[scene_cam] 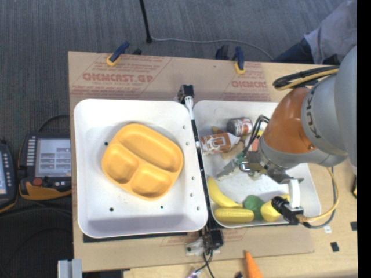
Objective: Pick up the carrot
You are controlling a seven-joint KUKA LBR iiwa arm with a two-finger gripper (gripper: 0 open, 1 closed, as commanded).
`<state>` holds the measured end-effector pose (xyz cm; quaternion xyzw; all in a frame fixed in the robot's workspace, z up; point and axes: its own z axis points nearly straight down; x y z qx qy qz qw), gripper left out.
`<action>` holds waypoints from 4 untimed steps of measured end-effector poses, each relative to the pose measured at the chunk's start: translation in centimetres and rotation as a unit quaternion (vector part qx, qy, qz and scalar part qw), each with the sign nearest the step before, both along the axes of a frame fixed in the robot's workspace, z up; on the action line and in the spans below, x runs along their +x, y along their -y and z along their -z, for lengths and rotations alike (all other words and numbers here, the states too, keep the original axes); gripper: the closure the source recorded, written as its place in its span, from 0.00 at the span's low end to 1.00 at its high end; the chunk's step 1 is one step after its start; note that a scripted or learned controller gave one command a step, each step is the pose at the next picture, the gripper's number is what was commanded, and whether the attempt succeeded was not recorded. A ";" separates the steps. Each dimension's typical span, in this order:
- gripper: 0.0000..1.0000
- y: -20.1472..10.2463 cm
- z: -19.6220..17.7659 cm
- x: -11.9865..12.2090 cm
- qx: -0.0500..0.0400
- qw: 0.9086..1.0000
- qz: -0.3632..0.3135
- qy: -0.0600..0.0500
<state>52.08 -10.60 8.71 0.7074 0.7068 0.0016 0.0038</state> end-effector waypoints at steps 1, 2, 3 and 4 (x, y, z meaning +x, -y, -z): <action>0.00 -0.5 -0.1 -3.1 -0.001 1.000 0.000 0.002; 0.00 -0.5 0.0 -3.1 -0.001 1.000 0.000 0.002; 0.00 -0.5 0.0 -3.1 -0.001 1.000 0.000 0.002; 0.00 -0.5 -0.1 -3.1 -0.001 1.000 0.000 0.002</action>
